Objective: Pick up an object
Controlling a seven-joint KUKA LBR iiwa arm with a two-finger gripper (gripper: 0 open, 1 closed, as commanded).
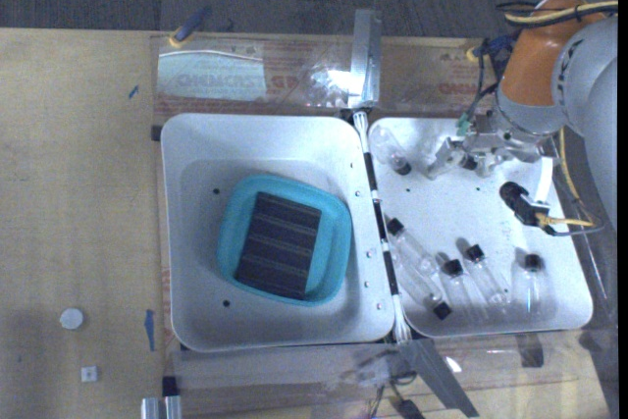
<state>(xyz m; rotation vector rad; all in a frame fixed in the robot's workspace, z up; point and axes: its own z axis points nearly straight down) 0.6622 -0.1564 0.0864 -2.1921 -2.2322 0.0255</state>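
Counter tan, takes most of the frame, two white bins side by side in the middle. Left bin holds a teal tray with a dark ribbed block sitting in it, tilted a bit. Right bin holds the likely targets: several clear vials with black caps scattered flat, one at upper left of that bin, a cluster lower centre, one at lower right. Arm grey with orange band comes in at upper right of the frame, gripper low over the top part of the right bin, just beside the upper left vial but apart from it; nothing visible between the jaws, and whether they're wide or narrow I cannot tell, too small and cluttered. Black connector with cable hangs at right centre. Judgement: approach stage, nothing picked yet. To do it well, pick an isolated vial rather than the cluster, line the jaws across its narrow body, come straight down, close on the middle, since clear round vials will probably roll or slip
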